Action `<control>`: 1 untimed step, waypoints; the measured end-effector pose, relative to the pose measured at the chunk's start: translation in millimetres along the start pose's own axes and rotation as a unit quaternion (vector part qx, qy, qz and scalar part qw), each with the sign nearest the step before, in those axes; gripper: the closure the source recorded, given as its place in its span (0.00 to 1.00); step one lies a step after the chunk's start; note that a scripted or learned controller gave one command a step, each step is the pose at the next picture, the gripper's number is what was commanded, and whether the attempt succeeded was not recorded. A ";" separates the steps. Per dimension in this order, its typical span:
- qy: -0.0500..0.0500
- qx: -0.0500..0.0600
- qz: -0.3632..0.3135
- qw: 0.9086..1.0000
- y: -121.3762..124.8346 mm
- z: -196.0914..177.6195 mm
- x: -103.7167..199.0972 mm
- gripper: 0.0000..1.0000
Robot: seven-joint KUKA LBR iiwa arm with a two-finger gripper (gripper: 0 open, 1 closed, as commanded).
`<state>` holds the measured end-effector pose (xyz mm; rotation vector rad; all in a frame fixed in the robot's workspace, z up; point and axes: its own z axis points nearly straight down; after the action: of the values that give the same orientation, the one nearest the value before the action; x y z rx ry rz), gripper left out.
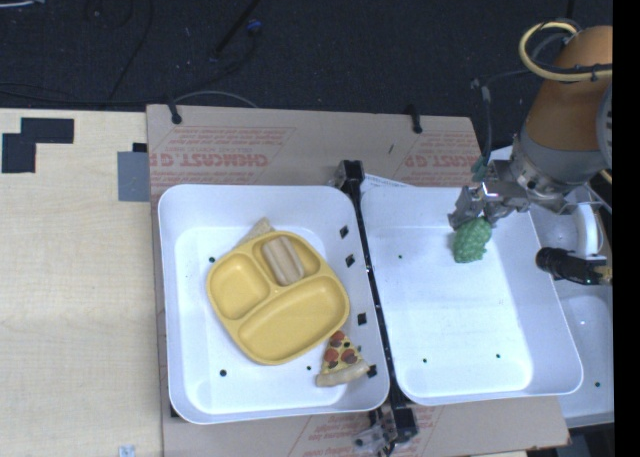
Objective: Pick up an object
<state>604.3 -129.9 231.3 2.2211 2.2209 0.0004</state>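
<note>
Looking down, I saw the pale wooden bench point(70, 275) against dark flooring. Right of the yellow compartment plate point(277, 305), the gripper point(478, 213) sat atop bumpy green broccoli point(471, 241) in the right bin point(480, 345); its jaws I couldn't judge.

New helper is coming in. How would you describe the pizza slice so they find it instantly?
Look in the left bin, which holds a yellow tray. Just off the tray's near right corner lies the pizza slice, a small flat wedge with red dots, unlike the plain tan hot dog on the tray.

Right bin point(470, 365) floor mostly open, green toy point(471, 241) near its far edge, left bin point(190, 365) crowded by yellow tray point(278, 307)
</note>
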 end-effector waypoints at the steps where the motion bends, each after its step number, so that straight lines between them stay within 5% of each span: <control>1: 0.001 0.003 -0.002 1.000 -3.5 9.4 59.8 1.00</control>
<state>600.8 -70.1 221.9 2.2202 2.2304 -0.0030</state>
